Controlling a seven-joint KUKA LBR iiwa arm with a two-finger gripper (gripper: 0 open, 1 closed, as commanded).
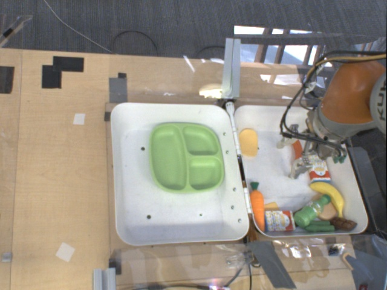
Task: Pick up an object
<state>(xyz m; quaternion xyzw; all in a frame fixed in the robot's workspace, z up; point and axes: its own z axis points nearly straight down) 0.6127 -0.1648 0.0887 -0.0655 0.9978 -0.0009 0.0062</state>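
The claw (pixel 309 162) is seen low over the right white bin (pixel 272 125); finger spacing cannot be told. The red-and-white carton (pixel 319 174) lies just near-right of it, the curved yellow plastic banana (pixel 330 196) nearer, running far-left to near-right.

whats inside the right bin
The right bin holds a yellow piece near its left wall, a carrot, a can, a green bottle, a banana and a red-and-white item. The gripper covers part of its floor.
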